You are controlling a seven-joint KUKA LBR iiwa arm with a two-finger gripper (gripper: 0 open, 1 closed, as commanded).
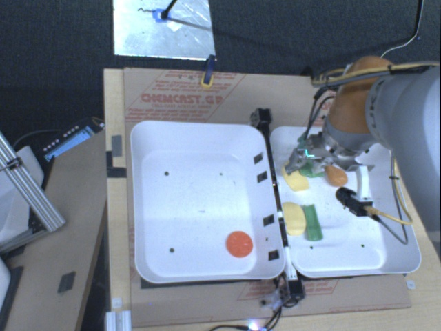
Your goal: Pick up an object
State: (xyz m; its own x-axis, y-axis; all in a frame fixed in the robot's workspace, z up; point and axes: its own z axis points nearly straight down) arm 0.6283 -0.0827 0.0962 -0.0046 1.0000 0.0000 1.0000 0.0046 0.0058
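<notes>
We found the pincer (303, 158) low over the upper left part of the right bin (393, 254), a shallow white tray with smooth walls and rounded corners. We could not tell whether the pincer was spread or pressed together. A flat yellow piece (296, 182) lay just below it in the view, and a smooth orange-brown oval (336, 176) lay near it. Lower in the same bin, a rounded yellow lump (294, 218) lay just beside a straight green bar (313, 223). The left bin (158, 150), of the same form, held a flat orange disc (240, 244) near its lower right corner. Both bins rested on a brown cardboard sheet (179, 96) with red print.
</notes>
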